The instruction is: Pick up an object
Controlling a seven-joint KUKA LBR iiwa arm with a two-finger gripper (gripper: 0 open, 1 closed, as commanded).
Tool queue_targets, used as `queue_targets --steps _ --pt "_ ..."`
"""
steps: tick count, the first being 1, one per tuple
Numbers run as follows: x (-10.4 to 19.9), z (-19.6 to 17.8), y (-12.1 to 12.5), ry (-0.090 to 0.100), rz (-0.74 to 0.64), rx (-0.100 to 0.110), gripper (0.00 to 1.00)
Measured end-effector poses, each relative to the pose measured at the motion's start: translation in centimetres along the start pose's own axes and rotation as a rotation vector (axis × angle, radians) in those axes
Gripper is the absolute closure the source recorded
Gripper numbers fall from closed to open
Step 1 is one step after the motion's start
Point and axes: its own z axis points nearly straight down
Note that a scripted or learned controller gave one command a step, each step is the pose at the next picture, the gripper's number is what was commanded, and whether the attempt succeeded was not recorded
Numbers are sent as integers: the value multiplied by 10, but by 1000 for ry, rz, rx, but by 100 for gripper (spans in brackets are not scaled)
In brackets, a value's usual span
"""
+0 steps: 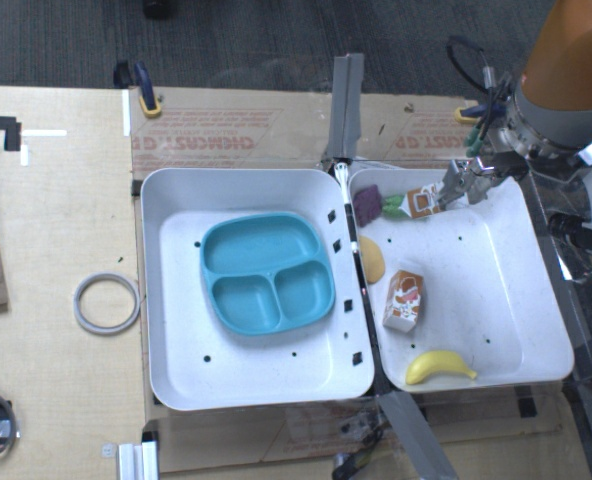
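Gripper point(454, 190), fingers' spread impossible to tell, sits just beside small carton point(422, 202) in right bin point(516, 298).

Single fixed camera above bench, looking down aslant on both bins point(166, 298).

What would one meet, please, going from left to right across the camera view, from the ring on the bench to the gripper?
grey ring → blue divided tray → yellow round item by the divider → small carton → banana → gripper
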Motion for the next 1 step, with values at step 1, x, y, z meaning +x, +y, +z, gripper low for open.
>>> queue_targets --steps 1 --pt "47 52 -26 2 161 3 100"
